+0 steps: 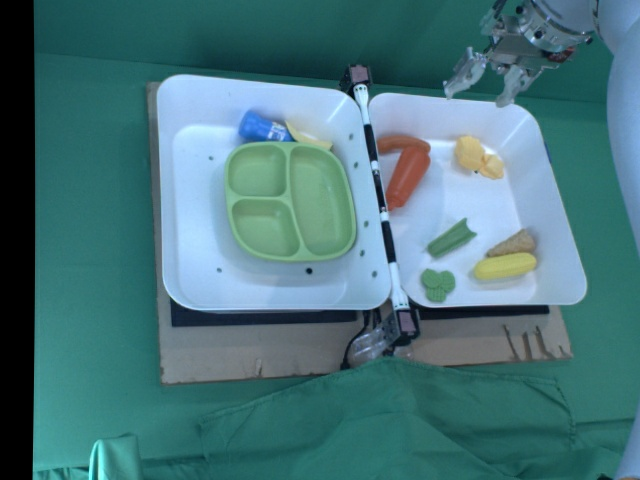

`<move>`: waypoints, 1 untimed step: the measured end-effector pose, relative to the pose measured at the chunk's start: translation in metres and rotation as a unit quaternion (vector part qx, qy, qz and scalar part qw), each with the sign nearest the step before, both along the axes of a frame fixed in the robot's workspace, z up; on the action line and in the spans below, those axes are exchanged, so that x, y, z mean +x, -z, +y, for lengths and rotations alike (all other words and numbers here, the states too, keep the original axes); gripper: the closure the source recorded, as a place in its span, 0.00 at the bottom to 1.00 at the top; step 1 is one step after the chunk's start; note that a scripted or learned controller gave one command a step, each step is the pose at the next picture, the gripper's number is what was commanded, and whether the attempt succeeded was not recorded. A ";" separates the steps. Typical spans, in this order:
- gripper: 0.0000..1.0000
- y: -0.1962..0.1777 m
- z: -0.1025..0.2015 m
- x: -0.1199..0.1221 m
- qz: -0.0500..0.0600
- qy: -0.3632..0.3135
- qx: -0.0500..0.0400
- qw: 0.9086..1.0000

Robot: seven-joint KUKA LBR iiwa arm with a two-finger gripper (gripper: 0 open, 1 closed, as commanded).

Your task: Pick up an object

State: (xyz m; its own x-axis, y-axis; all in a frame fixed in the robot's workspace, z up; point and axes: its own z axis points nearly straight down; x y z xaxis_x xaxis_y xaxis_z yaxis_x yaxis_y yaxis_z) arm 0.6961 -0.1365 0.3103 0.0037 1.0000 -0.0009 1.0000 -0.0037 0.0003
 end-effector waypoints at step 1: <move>0.00 0.080 0.005 -0.047 0.002 0.001 0.000 1.000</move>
